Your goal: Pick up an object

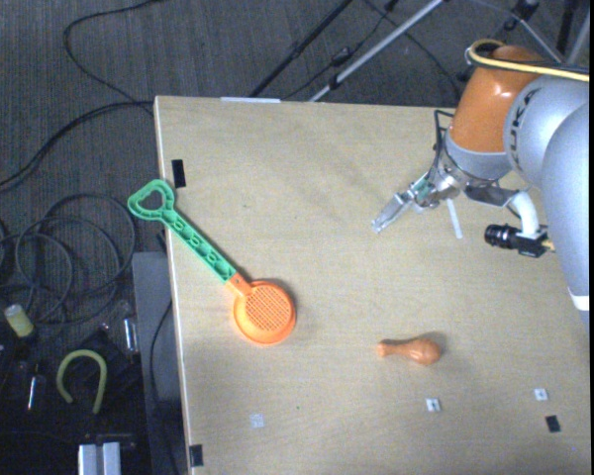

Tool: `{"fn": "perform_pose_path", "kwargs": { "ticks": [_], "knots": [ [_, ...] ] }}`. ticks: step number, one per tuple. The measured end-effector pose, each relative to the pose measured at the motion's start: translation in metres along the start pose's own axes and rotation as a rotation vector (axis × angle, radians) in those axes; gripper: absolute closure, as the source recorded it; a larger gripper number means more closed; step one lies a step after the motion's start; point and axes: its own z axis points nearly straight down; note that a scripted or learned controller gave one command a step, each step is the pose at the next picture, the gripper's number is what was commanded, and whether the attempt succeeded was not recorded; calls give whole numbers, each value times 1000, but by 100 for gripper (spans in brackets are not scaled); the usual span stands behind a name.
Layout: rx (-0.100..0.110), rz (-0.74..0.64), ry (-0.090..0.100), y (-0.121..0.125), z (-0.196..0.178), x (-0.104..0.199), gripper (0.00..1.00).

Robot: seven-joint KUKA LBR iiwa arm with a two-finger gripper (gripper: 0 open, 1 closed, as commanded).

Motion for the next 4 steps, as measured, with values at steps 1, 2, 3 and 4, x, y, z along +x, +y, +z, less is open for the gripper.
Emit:
{"fn": "perform_pose_path", "kwargs": {
  "ticks": [1, 2, 3, 4],
  "knots": [
    [0, 0, 0, 0, 0, 0, 0],
    [4, -321, 2, 11, 20, 26, 0],
    [2, -189, 0, -20, -6, -15, 0],
    [2, -189, 0, -20, -6, -15, 0]
  ]
}}
